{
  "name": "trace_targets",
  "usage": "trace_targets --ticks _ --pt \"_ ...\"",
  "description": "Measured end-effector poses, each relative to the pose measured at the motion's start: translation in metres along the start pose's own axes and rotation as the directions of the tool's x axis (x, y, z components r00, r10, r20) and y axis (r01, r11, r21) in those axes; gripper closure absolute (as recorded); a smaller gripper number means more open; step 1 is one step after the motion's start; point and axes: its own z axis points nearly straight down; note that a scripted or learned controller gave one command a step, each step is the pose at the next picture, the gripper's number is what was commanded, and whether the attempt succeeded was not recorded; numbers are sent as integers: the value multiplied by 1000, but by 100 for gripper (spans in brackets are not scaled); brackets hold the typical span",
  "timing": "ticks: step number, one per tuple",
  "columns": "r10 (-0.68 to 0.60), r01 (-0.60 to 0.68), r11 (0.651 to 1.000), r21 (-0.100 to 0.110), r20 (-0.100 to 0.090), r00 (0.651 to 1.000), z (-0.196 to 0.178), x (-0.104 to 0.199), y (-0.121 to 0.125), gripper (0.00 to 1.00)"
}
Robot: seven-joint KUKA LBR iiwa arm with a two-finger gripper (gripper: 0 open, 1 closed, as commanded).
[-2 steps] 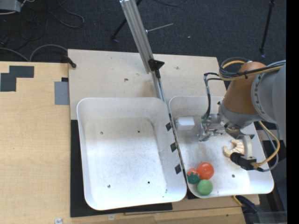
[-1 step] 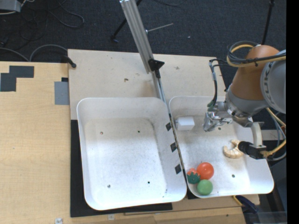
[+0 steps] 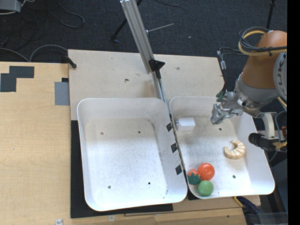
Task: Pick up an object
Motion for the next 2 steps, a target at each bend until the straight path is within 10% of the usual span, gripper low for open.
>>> trace_targets --ticks 2 --pt "-4 4 1000 7 -3 1000 4 118 6 100"
